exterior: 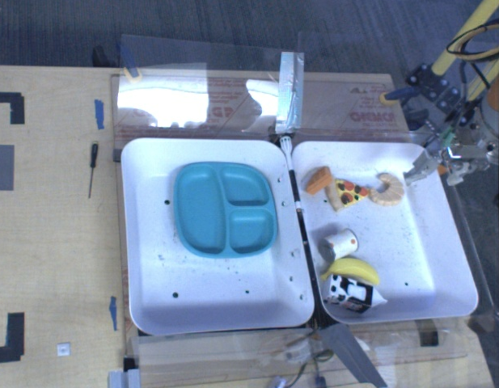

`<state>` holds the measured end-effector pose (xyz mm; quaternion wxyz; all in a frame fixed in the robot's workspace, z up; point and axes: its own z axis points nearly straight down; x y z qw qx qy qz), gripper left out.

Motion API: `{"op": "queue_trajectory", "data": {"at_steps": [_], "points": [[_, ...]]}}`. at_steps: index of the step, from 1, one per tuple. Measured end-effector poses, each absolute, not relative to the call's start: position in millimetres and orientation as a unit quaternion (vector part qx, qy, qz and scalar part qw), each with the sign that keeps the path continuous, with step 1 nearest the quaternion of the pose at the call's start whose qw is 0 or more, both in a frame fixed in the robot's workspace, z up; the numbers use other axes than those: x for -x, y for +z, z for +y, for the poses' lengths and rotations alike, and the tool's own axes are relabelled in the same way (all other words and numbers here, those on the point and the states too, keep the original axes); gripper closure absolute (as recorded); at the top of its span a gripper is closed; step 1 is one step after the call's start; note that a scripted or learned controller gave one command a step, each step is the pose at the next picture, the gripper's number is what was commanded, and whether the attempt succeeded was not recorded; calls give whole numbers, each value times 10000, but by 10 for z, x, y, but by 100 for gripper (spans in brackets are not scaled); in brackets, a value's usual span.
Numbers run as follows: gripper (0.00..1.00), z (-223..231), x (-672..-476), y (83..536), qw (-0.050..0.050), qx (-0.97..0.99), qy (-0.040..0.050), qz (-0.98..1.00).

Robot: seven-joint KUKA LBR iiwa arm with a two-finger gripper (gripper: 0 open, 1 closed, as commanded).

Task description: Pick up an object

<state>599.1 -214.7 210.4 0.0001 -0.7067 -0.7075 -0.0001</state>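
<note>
1. The gripper [417, 170] hung over the right bin [443, 257] at its two o'clock corner, holding nothing; whether it was open or closed could not be told.
2. In that bin, a pizza slice [347, 193] lay at about eleven o'clock, an orange piece [317, 180] touching its ten o'clock side.
3. A pale ring-shaped piece [388, 189] sat at twelve o'clock, just beside the gripper.
4. A small white cup [341, 242] lay on its side near the bin's left wall.
5. At seven o'clock, a banana [353, 271] rested against a black-and-white toy [350, 293].
6. A blue divided tray [226, 208] sat in the left bin [144, 241].
</note>
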Motion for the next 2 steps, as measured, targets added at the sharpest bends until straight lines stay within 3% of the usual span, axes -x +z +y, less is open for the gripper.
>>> {"op": "queue_trajectory", "data": {"at_steps": [1, 2], "points": [[0, -1038, -6561, 899, -25, 6669, -28, -7452], [0, -1086, -6193, 867, -12, 6735, -11, -7392]]}}
